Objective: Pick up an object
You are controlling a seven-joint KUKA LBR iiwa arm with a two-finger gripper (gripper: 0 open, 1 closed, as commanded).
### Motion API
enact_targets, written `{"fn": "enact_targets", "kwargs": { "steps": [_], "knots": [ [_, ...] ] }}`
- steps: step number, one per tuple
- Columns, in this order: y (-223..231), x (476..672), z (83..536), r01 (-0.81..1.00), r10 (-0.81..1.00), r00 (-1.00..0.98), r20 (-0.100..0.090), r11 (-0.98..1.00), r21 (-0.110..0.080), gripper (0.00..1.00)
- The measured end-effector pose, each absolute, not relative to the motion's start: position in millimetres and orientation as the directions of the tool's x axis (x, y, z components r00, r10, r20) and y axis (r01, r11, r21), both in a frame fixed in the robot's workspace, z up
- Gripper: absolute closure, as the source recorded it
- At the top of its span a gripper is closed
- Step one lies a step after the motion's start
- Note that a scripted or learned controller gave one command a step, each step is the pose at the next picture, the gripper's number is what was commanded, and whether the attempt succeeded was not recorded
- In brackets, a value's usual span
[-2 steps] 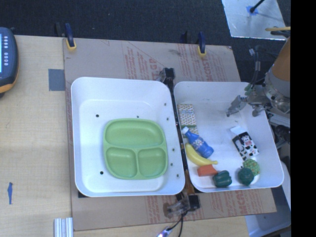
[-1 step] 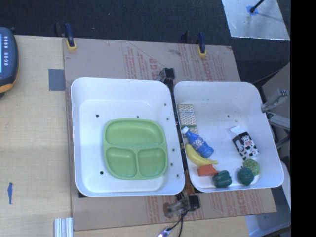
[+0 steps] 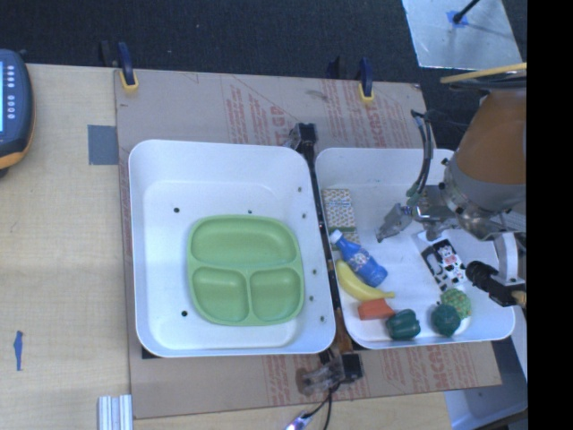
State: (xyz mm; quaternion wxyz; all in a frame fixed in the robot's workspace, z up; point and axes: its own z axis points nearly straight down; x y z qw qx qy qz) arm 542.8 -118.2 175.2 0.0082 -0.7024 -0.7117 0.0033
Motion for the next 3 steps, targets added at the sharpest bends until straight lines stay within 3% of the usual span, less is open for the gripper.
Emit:
{"fn": "enact_targets", "kwargs": {
  "steps": [1,2,3],
  "knots": [
    [-100,558.1,92,1.000,1.000,-0.004,-0.006,0.004,0.004,0.00],
    [-159,659.7,94,1.000,1.000,-0.005,-0.005,0.005,0.007,0.00],
    [-116,587.0,92,1.000,1.000,-0.002,-0.003,0.002,-0.006,0.00]
  ]
}}
